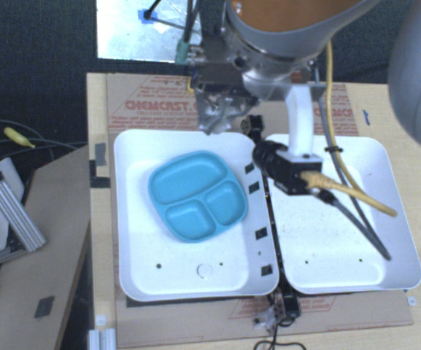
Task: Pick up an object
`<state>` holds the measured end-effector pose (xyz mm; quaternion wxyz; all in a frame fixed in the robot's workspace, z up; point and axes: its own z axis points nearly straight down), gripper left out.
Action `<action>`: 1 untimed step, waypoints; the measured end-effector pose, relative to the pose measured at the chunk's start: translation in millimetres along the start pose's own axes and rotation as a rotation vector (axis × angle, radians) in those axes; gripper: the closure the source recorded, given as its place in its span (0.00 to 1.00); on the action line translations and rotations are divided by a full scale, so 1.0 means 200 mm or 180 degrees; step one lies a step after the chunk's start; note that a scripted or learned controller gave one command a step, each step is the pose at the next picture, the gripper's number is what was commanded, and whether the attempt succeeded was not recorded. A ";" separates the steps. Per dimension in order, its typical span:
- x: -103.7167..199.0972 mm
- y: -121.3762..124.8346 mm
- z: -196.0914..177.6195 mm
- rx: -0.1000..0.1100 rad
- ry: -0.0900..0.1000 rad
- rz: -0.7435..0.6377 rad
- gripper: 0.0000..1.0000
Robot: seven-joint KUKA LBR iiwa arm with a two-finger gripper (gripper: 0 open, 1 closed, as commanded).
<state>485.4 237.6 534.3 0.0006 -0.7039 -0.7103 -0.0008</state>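
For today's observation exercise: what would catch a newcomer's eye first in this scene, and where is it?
The bright blue divided plate stands out most, lying flat in the left white bin. Next comes the big grey and orange arm looming over the far edge of the bins, its pincer hanging just beyond the left bin's back rim, apart from the plate.

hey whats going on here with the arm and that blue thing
A grey robot arm with an orange band reaches in over two shallow white bins. Its gripper hangs above the far rim of the left white bin, with nothing seen between its fingers. A light blue plastic tray with three compartments lies flat in that bin, apart from the gripper. The right white bin sits beside it. Nothing has been picked up yet.
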 end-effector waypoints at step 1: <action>-0.31 0.00 0.29 0.0006 -0.0008 0.0034 1.00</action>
